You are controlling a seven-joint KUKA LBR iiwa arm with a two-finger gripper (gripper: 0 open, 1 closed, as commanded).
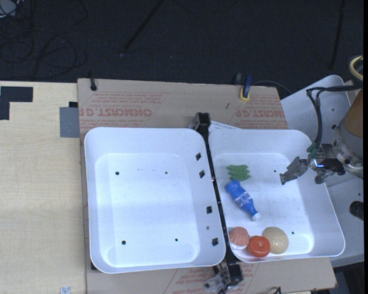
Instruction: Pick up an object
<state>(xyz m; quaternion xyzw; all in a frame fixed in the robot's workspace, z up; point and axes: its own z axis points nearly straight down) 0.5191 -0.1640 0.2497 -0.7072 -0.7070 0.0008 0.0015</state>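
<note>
The gripper hangs over the right bin, near that bin's right wall, with its two fingers spread apart and nothing between them. The objects lie in this bin, well apart from the gripper. A green leafy item sits close to the divider between the bins, and a blue bottle lies tilted just in front of it. Along the bin's front edge, a pink-and-white item, a red round item and a tan round item crowd together, touching. The left bin sits alongside on the tabletop.
</note>
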